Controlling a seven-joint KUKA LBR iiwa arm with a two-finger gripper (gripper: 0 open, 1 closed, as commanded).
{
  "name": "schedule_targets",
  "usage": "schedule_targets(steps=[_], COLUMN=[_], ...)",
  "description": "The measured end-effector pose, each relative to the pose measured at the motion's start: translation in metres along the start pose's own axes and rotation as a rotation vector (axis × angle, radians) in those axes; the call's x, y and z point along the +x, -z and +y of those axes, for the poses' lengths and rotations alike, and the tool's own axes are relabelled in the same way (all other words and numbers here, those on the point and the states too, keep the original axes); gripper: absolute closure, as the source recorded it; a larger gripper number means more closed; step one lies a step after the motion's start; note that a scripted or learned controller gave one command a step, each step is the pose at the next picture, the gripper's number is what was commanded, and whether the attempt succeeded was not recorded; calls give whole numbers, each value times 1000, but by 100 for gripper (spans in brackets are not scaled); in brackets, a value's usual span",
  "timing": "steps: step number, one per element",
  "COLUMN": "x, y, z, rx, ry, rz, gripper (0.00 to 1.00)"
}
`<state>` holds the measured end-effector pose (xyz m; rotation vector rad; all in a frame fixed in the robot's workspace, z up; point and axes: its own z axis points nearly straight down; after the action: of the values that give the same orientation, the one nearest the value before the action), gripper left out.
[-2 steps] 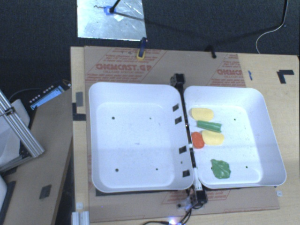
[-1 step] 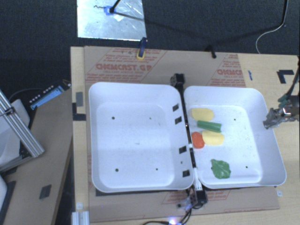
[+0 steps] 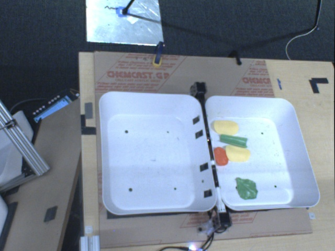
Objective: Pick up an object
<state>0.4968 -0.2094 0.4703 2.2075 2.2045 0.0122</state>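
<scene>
From above, the table (image 3: 293, 72) carries two shallow white bins set edge to edge. The left bin (image 3: 149, 156) shows bare white floor with a few small dark dots. The right bin (image 3: 282, 140) holds five small things, all crowded toward its left wall: a yellow piece (image 3: 225, 126) at the top, a green stick (image 3: 233, 139) just below it, a second yellow piece (image 3: 238, 153) touching a red-orange piece (image 3: 221, 157), and a green lump (image 3: 246, 188) apart from these, nearer the front rim. The bin's right half is open floor. The claw's state cannot be told.
</scene>
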Motion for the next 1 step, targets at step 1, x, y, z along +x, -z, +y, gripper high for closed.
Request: schedule_targets(steps=[1], x=[67], y=[-121], z=[-13], rx=[29], ry=[10], rz=[14], gripper=[100])
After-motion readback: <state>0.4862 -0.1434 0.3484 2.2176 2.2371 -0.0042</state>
